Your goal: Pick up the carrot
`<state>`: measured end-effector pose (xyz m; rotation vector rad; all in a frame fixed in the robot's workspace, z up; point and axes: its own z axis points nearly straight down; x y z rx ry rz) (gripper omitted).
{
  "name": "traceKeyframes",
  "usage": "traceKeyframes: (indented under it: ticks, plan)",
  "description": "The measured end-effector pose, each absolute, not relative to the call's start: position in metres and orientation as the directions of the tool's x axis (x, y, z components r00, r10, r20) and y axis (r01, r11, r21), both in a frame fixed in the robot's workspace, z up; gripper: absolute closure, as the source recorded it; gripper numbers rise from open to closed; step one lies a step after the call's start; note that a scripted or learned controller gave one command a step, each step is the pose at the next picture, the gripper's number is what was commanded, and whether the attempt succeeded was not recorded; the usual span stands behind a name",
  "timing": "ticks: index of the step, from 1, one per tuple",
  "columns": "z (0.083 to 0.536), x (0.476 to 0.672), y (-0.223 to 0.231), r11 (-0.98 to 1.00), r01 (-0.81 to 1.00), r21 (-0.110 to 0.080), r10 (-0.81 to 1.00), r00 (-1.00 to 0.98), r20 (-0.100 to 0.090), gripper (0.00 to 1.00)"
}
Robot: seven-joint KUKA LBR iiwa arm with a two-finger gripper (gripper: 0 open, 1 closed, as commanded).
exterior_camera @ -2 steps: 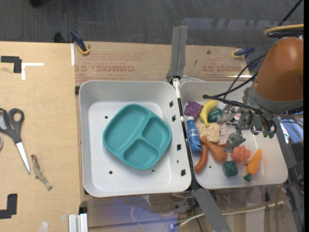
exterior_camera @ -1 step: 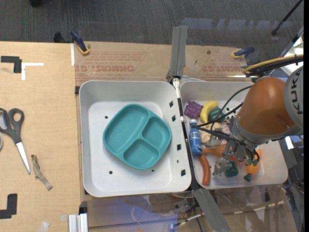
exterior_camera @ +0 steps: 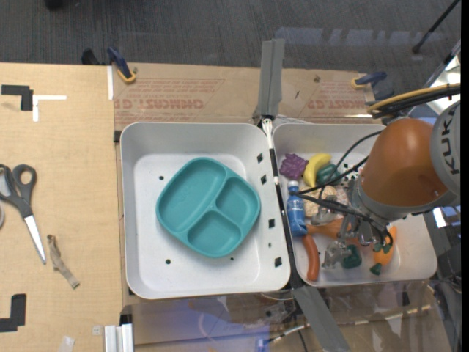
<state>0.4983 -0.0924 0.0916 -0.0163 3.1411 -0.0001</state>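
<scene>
L bin holds a teal plate. R bin holds carrot, grapes, banana, bottle, sausage; gripper beside carrot, finger state can't tell.

Arm's reaching down into the right bin, gripper low in a pile of toy food. Carrot sits just beside it. Left bin has a teal divided plate. Scissors lie on the bench.
</scene>
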Motion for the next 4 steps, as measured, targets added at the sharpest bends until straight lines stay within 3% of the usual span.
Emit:
traceKeyframes:
  ticks: [1,2,3,4]
  plan:
    - [0.093,0.514,-0.091,0.998,-0.064,-0.001,-0.064,-0.998,-0.004,0.0]
    - [0.106,0.486,-0.091,0.998,0.062,0.001,0.062,-0.998,-0.001,0.0]
    - [0.092,0.478,-0.094,0.847,0.532,0.0,0.532,-0.847,0.0,0.0]
    - [0.093,0.553,-0.134,0.78,0.626,0.001,0.626,-0.78,-0.003,0.0]
